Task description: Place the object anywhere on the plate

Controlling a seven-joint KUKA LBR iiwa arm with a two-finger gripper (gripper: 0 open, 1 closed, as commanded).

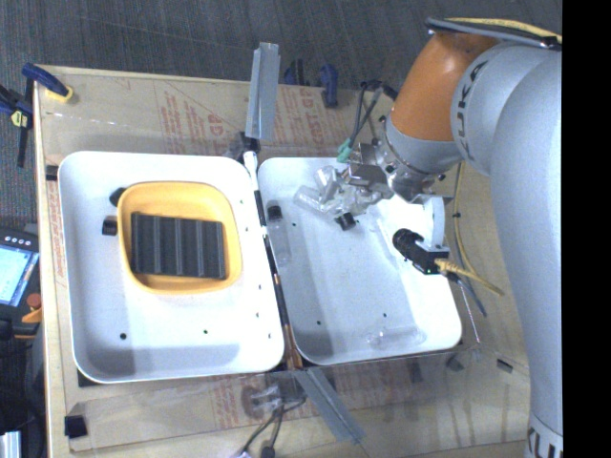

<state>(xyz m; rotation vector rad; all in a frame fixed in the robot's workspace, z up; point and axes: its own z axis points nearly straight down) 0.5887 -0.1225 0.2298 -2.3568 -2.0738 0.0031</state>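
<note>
The object (313, 197) looks like a small clear, glassy piece, pale against the white floor of the right bin (334, 294). It lies in that bin's far left part, and its outline is hard to make out. It sits right at the pincer (344, 185), and I cannot tell whether the pincer is apart, together or clamped on it. A small black bit (344, 220) lies just nearer.

The yellow plate (172, 192), in the left bin (95, 332), carries a dark ribbed insert (179, 246). The 2 bins sit on a brown board surface (143, 103) with red print, with dark grey carpet (143, 17) beyond it.

The object's long axis seems to run from near-left to far-right, toward the pincer.
</note>
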